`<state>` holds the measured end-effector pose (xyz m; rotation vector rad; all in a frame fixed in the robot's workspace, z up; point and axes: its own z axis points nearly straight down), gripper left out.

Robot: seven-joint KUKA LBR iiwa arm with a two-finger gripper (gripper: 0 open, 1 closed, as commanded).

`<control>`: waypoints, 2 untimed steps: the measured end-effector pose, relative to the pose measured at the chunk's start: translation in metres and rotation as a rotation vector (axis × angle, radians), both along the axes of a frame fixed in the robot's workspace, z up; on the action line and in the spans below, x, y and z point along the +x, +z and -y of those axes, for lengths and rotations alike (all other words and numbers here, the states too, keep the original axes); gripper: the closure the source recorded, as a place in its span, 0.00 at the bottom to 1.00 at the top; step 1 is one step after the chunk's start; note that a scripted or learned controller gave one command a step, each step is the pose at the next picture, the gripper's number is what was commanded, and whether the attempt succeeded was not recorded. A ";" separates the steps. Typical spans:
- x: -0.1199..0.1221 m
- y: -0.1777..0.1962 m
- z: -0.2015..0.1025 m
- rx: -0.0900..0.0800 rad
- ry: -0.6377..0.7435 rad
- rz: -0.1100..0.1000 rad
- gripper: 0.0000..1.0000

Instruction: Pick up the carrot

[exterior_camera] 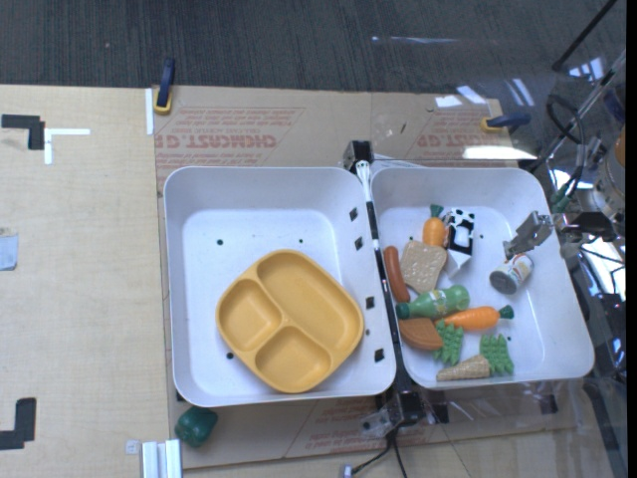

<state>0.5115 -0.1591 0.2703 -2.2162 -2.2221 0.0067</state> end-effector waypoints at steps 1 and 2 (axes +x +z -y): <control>-0.034 -0.141 0.000 0.001 -0.194 -0.001 0.00; -0.015 -0.182 0.009 -0.001 -0.549 0.000 0.00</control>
